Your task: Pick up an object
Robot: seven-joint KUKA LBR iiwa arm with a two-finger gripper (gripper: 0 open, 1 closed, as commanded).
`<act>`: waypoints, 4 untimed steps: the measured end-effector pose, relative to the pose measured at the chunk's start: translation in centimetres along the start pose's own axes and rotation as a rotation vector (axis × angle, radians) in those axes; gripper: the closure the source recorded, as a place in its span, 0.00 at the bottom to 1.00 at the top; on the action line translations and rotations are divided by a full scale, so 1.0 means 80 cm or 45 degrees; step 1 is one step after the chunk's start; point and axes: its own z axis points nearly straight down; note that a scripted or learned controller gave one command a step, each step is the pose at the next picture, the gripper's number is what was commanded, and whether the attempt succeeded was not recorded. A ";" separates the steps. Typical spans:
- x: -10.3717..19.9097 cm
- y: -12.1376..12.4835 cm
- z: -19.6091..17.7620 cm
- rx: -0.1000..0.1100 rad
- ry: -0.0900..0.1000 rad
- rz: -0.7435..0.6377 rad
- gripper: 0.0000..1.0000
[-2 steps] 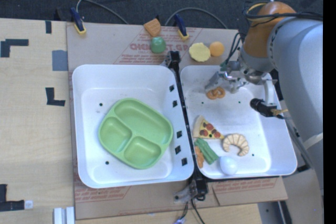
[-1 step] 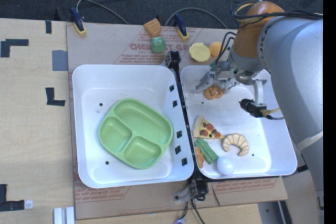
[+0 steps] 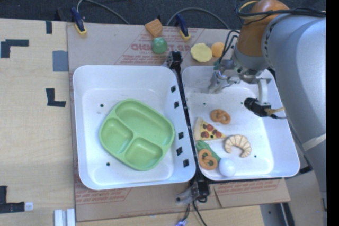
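Observation:
My gripper (image 3: 219, 82) hangs low over the far left part of the right bin (image 3: 275, 137), above bare white floor. In front of it in that bin lie a brown pretzel (image 3: 220, 116), a pizza slice (image 3: 207, 131), a croissant (image 3: 238, 144), a green and orange toy (image 3: 206, 157) and a white egg (image 3: 227, 167). The pretzel is the nearest, a short way toward the bin's front. I see nothing held in the gripper.
The left bin (image 3: 85, 114) holds a green divided plate (image 3: 136, 135). Beyond the bins on the cardboard sit an orange block (image 3: 153, 26), a green ball (image 3: 159, 45), a yellow round piece (image 3: 201, 52) and an orange ball (image 3: 217, 49). A black divider (image 3: 183, 108) runs between the bins.

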 end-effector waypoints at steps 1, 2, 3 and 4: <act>0.000 0.000 0.000 0.000 0.000 0.000 0.00; 0.020 -0.057 0.012 0.000 0.001 0.004 0.00; 0.005 -0.131 0.011 -0.003 0.002 0.004 0.00; 0.012 -0.118 0.012 0.000 0.001 0.005 0.00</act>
